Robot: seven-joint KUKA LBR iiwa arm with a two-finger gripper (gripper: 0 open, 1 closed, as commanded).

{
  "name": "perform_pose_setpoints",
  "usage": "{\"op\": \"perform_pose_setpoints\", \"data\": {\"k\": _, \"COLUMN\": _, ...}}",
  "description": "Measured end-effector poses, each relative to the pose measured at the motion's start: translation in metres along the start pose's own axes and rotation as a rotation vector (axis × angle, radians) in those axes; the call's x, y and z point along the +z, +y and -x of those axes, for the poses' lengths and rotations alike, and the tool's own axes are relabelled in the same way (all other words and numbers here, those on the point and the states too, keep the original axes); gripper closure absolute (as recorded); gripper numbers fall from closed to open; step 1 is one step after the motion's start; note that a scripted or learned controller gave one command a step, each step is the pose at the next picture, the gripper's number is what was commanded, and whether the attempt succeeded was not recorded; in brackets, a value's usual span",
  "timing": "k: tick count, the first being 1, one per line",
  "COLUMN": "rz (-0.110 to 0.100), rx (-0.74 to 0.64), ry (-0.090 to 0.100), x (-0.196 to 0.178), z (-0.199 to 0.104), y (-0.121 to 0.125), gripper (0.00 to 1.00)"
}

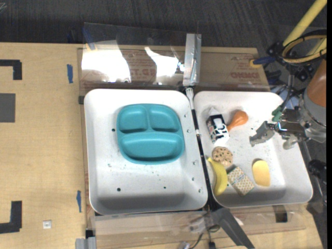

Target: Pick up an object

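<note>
The right bin [295, 183] holds several small objects. A black and white carton [218, 128] lies near its left wall, with an orange carrot-shaped toy [237, 119] just right of it. Below them sit a round cookie [221, 154], a yellow banana [219, 176], a patterned cracker box [240, 180] and a yellow lemon-like piece [261, 172]. My gripper [273, 138] hangs over the right half of this bin, above the lemon-like piece and right of the carrot toy. It is open, and nothing sits between its fingers.
The left bin [98, 180] carries a teal divided plate [150, 133]. A metal divider [191, 61] and clear sheeting stand behind the bins. Yellow and black cables [301, 40] hang at the upper right beside the arm.
</note>
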State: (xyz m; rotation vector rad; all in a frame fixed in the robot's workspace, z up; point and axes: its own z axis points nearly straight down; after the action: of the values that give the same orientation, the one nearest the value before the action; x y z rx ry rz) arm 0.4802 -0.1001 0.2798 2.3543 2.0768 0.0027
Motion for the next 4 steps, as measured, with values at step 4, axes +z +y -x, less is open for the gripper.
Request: {"op": "perform_pose_setpoints", "data": {"k": 4, "rz": 0.018, "rx": -0.481, "ry": -0.003, "x": 0.184, "z": -0.018, "y": 0.138, "gripper": 0.0}}
